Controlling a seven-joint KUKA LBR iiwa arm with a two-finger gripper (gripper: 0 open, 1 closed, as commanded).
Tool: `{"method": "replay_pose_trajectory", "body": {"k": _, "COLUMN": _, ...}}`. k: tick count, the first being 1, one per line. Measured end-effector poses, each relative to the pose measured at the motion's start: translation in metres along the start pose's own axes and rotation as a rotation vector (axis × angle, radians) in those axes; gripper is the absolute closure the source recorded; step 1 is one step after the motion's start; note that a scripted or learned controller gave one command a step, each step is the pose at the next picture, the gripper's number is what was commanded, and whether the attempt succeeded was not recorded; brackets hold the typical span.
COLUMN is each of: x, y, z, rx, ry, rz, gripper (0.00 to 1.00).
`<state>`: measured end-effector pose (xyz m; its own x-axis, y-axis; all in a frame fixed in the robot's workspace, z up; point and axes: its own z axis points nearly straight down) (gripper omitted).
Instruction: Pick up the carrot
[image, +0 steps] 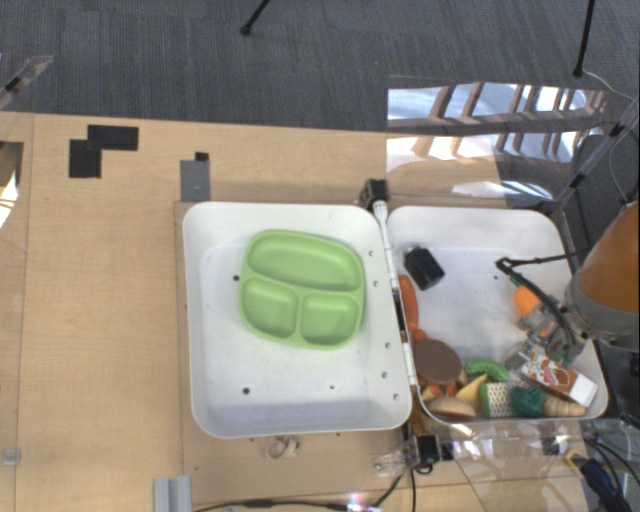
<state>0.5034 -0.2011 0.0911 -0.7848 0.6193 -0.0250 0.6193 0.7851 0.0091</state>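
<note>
In the right bin (470, 232), near its right wall, I see a small orange carrot (527, 301). My gripper (541, 333) reaches in from the right, under the arm's orange band (612, 262). It hangs just below and to the right of the carrot, close against it. Whether the carrot is in its grasp cannot be made out. The arm covers the bin's right rim.
A green divided plate (302, 288) lies in the left bin (215, 400). The right bin also holds a black block (424, 267), a long orange-red piece (407, 303) along its left wall, a brown disc (437, 358), and several toy foods (500, 392) crowded along the front.
</note>
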Motion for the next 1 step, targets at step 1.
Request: {"method": "replay_pose_trajectory", "body": {"k": 1, "x": -0.0642, "y": 0.0524, "z": 0.0048, "rx": 0.002, "ry": 0.021, "rz": 0.241, "gripper": 0.00}}
